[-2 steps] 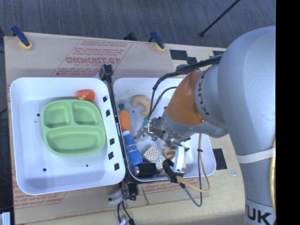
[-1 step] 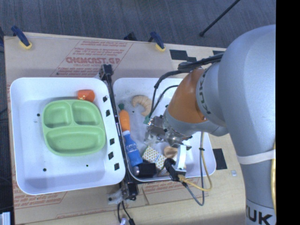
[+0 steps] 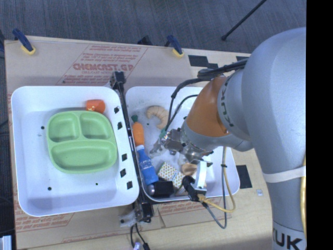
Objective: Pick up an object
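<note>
Looming closest to the lens, the grey arm (image 3: pixel 270 119) with its orange band is reaching down into the right bin (image 3: pixel 151 95), and its gripper (image 3: pixel 174 146) is hanging low among the clutter there; whether it is open or closed cannot be told from this angle.

Several candidates are lying in that bin. An orange carrot-shaped toy (image 3: pixel 138 134) is resting along the left wall, with a blue tube (image 3: pixel 146 170) just below it and a black block (image 3: pixel 163 188) at the near edge. A tan croissant-shaped piece (image 3: pixel 157 113) is sitting toward the far side, and a checkered item (image 3: pixel 169 172) is lying near the wrist.

All of these look small and light. The carrot is probably smooth, stiff plastic, so pinching across its middle seems safest; crowding against the wall could block one side.

In the left bin (image 3: pixel 21 139), a green divided plate (image 3: pixel 81 141) is lying flat, with a small orange-red object (image 3: pixel 95 106) just beyond it.
</note>
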`<action>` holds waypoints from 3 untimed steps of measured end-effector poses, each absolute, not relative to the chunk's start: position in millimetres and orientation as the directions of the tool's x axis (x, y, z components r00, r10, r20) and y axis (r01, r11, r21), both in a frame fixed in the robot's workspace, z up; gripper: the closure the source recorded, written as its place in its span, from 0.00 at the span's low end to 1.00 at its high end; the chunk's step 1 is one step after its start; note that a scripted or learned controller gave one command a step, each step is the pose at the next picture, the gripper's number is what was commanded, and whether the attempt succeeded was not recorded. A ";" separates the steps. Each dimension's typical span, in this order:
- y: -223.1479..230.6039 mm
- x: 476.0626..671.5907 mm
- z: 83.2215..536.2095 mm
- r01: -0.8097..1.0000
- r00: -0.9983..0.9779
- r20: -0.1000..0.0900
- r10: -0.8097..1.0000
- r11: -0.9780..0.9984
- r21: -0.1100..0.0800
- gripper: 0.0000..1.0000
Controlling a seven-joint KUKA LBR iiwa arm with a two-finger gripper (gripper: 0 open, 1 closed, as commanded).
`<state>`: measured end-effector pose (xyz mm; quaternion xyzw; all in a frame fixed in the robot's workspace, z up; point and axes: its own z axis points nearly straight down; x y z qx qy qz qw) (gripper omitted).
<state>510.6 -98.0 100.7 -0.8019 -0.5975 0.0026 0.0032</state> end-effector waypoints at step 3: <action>-96.1 640.2 92.1 0.999 0.039 -0.008 0.999 -0.039 -0.007 0.00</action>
